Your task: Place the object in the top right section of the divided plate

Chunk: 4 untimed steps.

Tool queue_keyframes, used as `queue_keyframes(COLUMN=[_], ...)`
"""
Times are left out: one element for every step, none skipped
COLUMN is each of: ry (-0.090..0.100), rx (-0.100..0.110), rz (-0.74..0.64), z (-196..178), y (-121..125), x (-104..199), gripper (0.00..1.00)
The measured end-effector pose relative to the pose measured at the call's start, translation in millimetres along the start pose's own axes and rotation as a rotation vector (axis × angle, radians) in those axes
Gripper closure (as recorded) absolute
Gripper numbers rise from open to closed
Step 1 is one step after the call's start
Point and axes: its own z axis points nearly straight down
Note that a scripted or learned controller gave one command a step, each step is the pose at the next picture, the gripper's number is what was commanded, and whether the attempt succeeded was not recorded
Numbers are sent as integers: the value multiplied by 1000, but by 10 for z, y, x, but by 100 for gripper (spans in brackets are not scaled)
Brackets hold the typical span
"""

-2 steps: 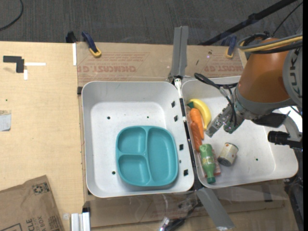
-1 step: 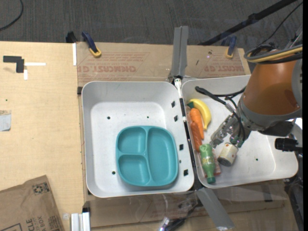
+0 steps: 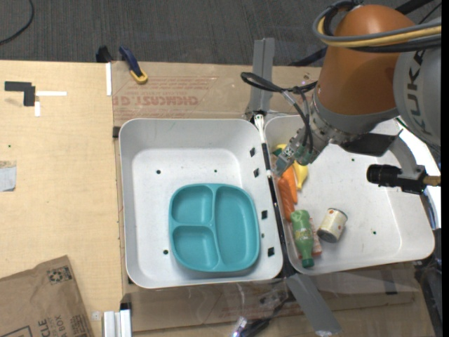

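the surface (image 3: pixel 63 188) carries two white bins side by side, and the divided plate (image 3: pixel 214 228) serves as the landmark here. the arm (image 3: pixel 365 55), grey with its orange band, reaches in from the right of the plate and hangs over the right bin (image 3: pixel 393 223), well apart from the plate. the left bin (image 3: pixel 140 188) surrounds the plate, which lies flat in its lower half; the plate's three sections look bare, so nothing has been delivered yet.

the claw (image 3: pixel 293 152) sits up and to the right of the plate, just past the shared bin wall, low over a small pile of objects. whether it is spread or pinched, i cannot tell, since the tip is dark and mixed in with the clutter beneath it.

the likely candidates all lie to the right of the plate in the right bin: a yellow item (image 3: pixel 300 174) touching an orange carrot-like piece (image 3: pixel 287 188) just under the claw, a green bottle-like thing (image 3: pixel 303 236) lower down, and a small cream can (image 3: pixel 332 225) beside that. which one is the object is unclear.

as a judgement, the task is at the picking stage: a secure grasp, the carry across the wall, and the drop into the plate's top right section all remain.
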Motion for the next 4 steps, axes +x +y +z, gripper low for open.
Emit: queue_keyframes(ry=[0,2,1,1], rx=[0,2,2,1], rz=[0,-55,-52,-16], z=[1,957,872,887], y=[-2,-380,-379,-370], x=[-2,204,186,260], gripper=[0,0,100,100])
